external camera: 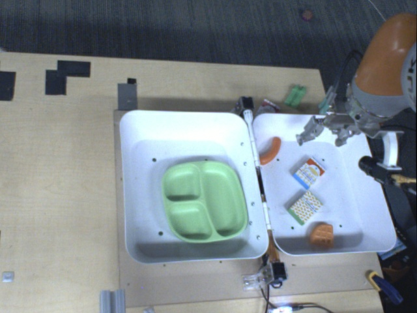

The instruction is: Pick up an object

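The right bin [365, 240] holds an orange sausage-shaped toy [270, 150] near its left wall, a small white carton with a colourful print [308, 172], a speckled green-white packet [305, 207] and an orange-brown block [321, 235] near the front. My gripper [324, 133] hovers over the bin's back part, open, with nothing between its fingers. It stands above and to the right of the white carton. The left bin [140, 175] carries a green divided tray [204, 200].
A green object [295, 96] lies on the bench behind the right bin. Black clips [245, 104] sit at the seam between the bins. Dark squares [65, 75] mark the bench at the far left.
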You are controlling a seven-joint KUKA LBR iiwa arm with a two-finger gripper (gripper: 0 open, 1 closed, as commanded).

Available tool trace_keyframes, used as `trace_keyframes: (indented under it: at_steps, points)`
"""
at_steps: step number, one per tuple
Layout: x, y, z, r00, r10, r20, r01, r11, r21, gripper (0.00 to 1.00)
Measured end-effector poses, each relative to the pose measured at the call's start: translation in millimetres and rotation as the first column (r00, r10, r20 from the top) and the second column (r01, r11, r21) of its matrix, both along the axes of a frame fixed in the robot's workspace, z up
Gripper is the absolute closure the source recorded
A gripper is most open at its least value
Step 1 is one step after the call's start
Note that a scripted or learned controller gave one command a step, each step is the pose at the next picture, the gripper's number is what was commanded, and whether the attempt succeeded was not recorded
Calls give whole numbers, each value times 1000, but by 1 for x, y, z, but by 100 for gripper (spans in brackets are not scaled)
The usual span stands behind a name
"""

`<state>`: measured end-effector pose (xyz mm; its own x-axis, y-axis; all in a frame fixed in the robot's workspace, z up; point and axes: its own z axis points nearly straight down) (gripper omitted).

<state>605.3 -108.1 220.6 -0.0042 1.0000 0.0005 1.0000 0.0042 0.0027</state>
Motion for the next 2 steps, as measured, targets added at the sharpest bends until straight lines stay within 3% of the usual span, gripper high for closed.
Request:
trace_keyframes:
  at_steps: [1,2]
  points:
    - [31,12,-107,1000,1,-2,-1,1000,0,0]
    - [-36,-14,-130,1000,-2,14,2,1000,-6,0]
